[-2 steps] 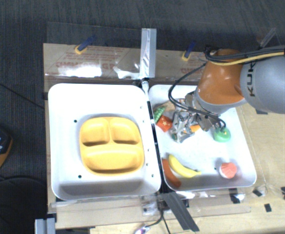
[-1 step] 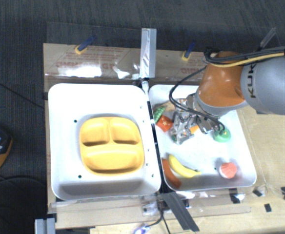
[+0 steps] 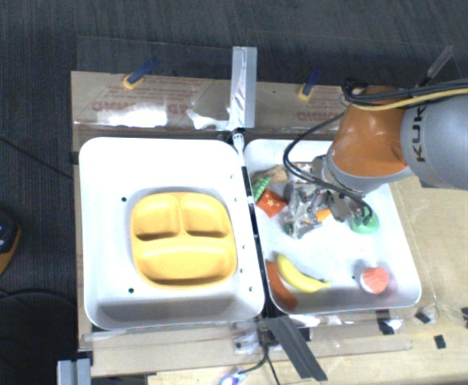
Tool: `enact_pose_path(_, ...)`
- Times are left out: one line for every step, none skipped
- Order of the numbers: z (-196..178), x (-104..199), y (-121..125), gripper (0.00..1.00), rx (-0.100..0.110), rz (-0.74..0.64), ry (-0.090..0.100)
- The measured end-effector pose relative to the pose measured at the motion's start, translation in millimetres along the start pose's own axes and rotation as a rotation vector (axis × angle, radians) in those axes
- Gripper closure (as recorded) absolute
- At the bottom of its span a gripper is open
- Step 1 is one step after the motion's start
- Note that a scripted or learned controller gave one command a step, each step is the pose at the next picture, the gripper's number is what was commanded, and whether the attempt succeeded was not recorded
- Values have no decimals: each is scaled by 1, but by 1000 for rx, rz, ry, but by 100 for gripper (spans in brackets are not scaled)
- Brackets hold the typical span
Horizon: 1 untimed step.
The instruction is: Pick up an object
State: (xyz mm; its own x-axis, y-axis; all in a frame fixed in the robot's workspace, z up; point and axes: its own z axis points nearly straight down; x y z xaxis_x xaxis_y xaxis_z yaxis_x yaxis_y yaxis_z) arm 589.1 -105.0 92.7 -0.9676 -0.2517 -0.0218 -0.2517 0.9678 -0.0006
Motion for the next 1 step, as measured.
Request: enact_pose_path(1,-16,2,0,3,11,10)
